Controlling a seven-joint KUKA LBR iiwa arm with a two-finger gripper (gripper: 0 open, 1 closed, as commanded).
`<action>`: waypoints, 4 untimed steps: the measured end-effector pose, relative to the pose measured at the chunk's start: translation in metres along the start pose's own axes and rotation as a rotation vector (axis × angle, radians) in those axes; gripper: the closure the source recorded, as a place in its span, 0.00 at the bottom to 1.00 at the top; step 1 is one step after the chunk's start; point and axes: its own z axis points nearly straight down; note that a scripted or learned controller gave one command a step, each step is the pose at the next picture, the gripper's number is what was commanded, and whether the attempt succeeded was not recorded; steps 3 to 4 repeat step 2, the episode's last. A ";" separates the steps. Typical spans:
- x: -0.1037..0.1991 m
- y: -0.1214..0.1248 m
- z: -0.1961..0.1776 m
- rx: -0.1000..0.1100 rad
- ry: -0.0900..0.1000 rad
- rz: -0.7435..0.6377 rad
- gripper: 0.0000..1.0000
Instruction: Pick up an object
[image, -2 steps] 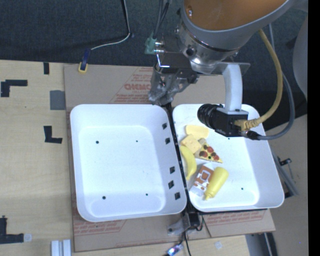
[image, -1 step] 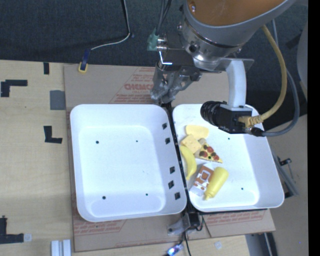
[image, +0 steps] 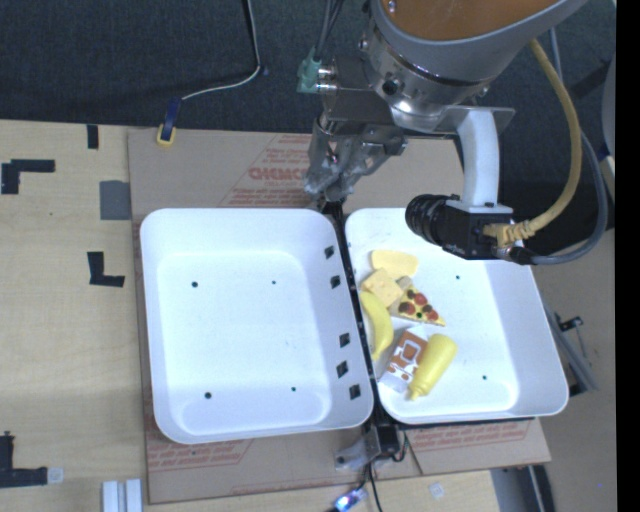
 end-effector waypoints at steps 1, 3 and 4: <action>0.051 0.004 0.021 0.000 0.001 0.000 1.00; 0.050 0.004 0.010 -0.001 0.000 0.000 1.00; 0.050 0.004 0.010 -0.001 0.000 0.000 1.00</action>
